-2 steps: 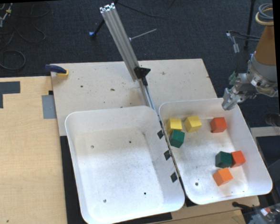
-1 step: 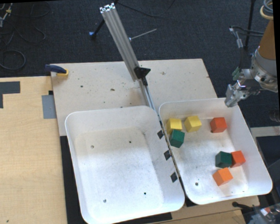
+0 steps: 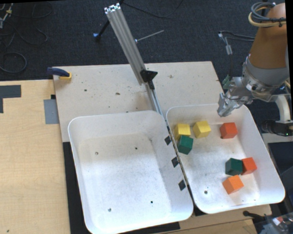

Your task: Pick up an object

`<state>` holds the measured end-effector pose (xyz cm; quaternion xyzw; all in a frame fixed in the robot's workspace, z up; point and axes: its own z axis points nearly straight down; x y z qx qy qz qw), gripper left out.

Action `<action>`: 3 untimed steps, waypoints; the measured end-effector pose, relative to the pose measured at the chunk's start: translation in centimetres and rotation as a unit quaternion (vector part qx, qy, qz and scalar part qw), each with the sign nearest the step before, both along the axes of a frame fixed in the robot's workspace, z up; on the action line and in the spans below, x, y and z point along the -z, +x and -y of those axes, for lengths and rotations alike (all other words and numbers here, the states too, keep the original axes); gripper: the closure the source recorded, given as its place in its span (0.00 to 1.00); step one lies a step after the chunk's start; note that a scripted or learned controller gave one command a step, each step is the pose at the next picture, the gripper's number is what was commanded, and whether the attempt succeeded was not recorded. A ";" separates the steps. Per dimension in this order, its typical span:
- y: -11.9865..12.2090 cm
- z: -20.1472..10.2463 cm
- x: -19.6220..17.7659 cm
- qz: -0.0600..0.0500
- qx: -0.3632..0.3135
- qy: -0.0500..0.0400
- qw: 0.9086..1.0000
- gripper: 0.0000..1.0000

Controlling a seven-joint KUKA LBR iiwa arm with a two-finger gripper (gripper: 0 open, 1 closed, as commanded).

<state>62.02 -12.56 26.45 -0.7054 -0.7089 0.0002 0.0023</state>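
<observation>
The bench [image 3: 109, 86] carries two white bins; the right bin [image 3: 268, 180] holds all the blocks. The arm [image 3: 267, 50] leans in from the right, wrist angled down-left, its tool [image 3: 226, 108] poised over the bin's far rim (finger spread: cannot tell), near a red block [image 3: 228, 130]. Yellow blocks [image 3: 201, 129] and a green block [image 3: 185, 145] sit leftward.

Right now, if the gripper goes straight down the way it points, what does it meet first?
Probably the red block, just below the gripper in the right bin. With depth unclear, it might instead meet the bin floor beside it.
</observation>
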 end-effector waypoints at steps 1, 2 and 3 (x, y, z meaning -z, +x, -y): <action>0.3 -4.5 1.4 0.000 0.001 0.000 1.000 1.00; 0.6 -8.9 1.2 0.001 0.000 0.000 1.000 1.00; 0.5 -13.3 2.2 -0.001 0.001 -0.001 1.000 1.00</action>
